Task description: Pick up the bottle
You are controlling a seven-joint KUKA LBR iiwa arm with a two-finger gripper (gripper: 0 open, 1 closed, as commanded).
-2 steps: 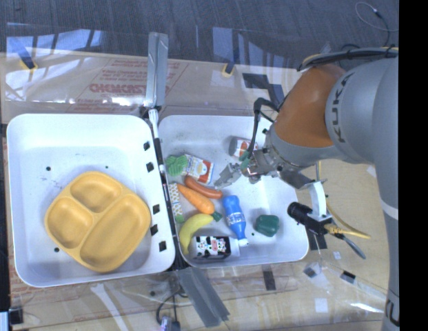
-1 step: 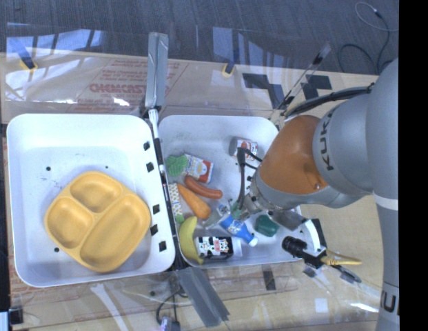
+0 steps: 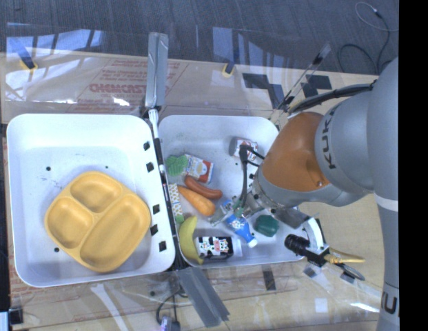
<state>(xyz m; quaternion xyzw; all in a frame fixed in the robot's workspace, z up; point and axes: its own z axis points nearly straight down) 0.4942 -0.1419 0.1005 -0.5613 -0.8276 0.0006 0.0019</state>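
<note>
Bottle (image 3: pixel 240 227): lies on its side in the right-hand bin (image 3: pixel 200 124), low in the bin toward its near wall. It is a small white bottle with blue on the label and a blue tip.

Long axis: runs roughly from 10 o'clock to 4 o'clock, the blue tip at the 4 o'clock end.

Gripper (image 3: pixel 245 202): sits under the orange band (image 3: pixel 296 158) of the arm, which covers most of it from this slanted view. Thin dark parts of it show at the band's lower left edge.

Bottle from gripper: at about 6 o'clock, very close. I cannot tell if they touch.

Jaws: cannot tell whether they stand apart or together (the wrist hides them), and nothing shows the bottle clamped between them.

Neighbours: a green cap-like piece (image 3: pixel 266 225) just at the bottle's 3 o'clock, a black-and-white carton (image 3: pixel 215 247) at its 7 o'clock, a carrot (image 3: pixel 196 200) at its 10 o'clock.

Judgement: a grasp would likely want to close across the short width, along 1 to 7 o'clock; the green piece crowds that side.
</note>
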